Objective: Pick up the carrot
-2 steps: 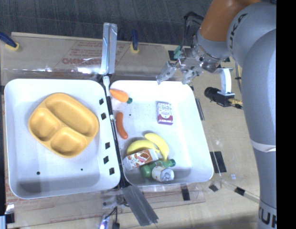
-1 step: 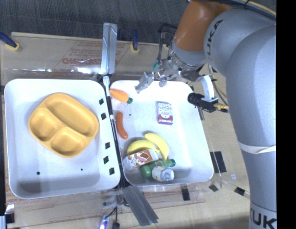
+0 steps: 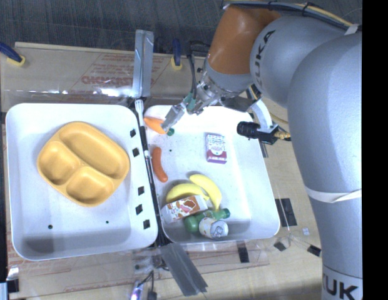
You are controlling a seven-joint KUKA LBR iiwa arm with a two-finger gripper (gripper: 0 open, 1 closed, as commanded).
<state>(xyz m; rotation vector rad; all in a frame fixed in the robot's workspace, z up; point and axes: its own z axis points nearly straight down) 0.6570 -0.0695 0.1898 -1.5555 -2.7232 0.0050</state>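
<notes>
The gripper (image 3: 171,122) sat right at the carrot (image 3: 154,125) in the right bin (image 3: 244,167); possibly touching, grip state unclear.

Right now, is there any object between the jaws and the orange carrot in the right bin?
Nothing visible stands between them. The gripper is right at the small orange carrot in the right white bin's far left corner. The orange sausage lies apart, nearer the camera.

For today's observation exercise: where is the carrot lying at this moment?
In the camera view, the carrot lies in the right bin's far left corner, beside the divider, with the gripper at its right end and the sausage just nearer the camera.
</notes>
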